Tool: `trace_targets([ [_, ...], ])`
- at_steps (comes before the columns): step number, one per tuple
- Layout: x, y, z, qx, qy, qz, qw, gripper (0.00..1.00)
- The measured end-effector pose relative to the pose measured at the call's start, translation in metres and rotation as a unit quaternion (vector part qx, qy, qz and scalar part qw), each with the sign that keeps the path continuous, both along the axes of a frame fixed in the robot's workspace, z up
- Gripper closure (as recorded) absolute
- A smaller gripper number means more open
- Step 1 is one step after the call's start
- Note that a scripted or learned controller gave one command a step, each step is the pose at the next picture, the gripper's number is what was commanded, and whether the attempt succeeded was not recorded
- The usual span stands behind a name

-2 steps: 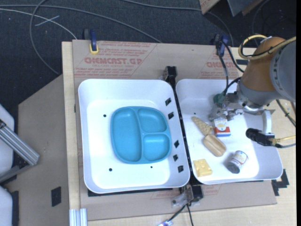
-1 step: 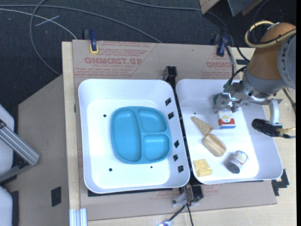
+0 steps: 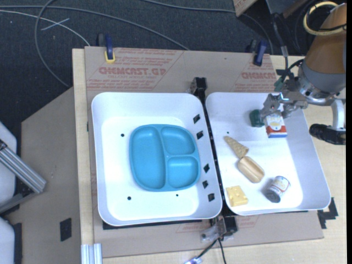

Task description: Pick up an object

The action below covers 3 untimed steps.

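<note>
The right bin [image 3: 308,164] holds several small items. A dark green round object [image 3: 256,117] and a red-and-white carton [image 3: 275,127] lie at its far end. My gripper [image 3: 275,108] hangs right above these two, at the carton's top edge, on the grey arm with the orange band [image 3: 330,34]. Nearer the front lie a tan wedge [image 3: 235,146], a bread roll [image 3: 251,169], a yellow cheese piece [image 3: 237,195] and a small can [image 3: 276,188] on its side.
The left bin [image 3: 110,164] holds a blue divided plate [image 3: 164,157]. A black clip strip [image 3: 204,147] runs along the wall between the bins. Cables trail off the bench at the back left, and clamps sit at its far edge.
</note>
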State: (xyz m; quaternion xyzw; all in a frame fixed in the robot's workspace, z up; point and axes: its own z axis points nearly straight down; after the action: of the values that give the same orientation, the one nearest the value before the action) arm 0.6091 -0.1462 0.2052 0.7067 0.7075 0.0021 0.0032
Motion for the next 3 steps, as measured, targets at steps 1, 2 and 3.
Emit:
trace_targets([
  [1, 0.010, 0.006, 0.055, 0.0001, 0.000, 0.000, 1.0000, 1.00],
  [2, -0.003, 0.062, 0.042, 0.0024, 0.005, 0.002, 1.0000, 1.00],
  [3, -0.018, 0.111, 0.028, 0.0022, 0.006, 0.002, 1.0000, 1.00],
])
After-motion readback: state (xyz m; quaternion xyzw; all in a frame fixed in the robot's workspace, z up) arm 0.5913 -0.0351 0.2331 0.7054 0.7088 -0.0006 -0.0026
